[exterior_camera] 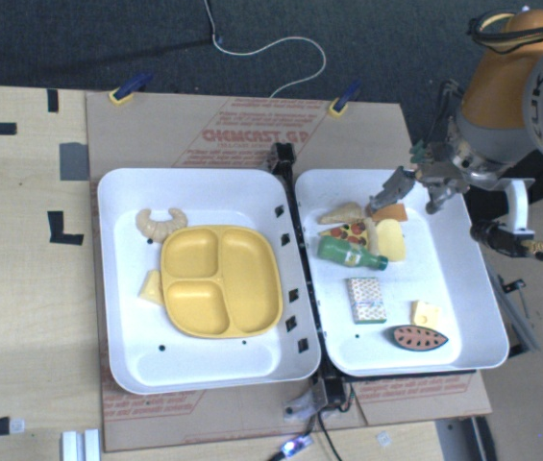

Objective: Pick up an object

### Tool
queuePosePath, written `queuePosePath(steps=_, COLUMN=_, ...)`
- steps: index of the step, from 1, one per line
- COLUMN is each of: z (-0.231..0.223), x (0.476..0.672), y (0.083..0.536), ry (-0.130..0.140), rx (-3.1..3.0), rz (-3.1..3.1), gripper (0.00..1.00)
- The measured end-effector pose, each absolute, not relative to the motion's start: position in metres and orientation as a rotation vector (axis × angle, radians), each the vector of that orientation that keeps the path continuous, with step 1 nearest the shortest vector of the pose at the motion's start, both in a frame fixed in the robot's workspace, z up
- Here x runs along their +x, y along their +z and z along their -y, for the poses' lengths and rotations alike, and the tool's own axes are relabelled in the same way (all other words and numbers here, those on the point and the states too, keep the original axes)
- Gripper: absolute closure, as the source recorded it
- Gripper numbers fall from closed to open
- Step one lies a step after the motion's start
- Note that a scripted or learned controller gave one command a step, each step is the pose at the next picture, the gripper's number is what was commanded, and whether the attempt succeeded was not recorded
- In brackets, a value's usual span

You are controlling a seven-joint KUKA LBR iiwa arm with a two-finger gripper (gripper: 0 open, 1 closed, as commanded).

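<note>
Green plastic bottle (pixel 351 253): crowded amid toys, mid right white bin (pixel 473 286).
Two-finger gripper (pixel 409 193): spread wide, unladen, above bin's far edge.

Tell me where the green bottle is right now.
The green bottle lies on its side in the right bin, toward its upper left, just below the pizza slice and left of the yellow block.

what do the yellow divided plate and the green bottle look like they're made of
The yellow divided plate looks like moulded plastic with a matte finish: uniform colour, soft rounded compartment ridges, no sharp glare. The green bottle also looks like plastic, probably toy food, slightly glossier, with a small highlight along its body; at this size it cannot be told for certain.
</note>
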State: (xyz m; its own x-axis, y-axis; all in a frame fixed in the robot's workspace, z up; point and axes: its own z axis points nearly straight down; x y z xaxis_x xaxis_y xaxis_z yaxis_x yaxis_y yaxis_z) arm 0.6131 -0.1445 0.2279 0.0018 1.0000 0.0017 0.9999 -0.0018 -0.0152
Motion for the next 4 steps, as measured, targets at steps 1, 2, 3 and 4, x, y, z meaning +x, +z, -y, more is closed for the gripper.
queuePosePath(steps=1, z=0.144, x=0.616, y=0.236, ry=0.002, rx=-2.219, rz=2.222, gripper=0.0)
queuePosePath(steps=2, z=0.145, x=0.611, y=0.192, ry=0.007, rx=-2.217, rz=2.221, gripper=0.0)
queuePosePath(steps=3, z=0.145, x=0.611, y=0.127, ry=0.009, rx=-2.216, rz=2.219, gripper=0.0)
queuePosePath(steps=4, z=0.144, x=0.613, y=0.085, ry=-0.004, rx=-2.223, rz=2.228, gripper=0.0)
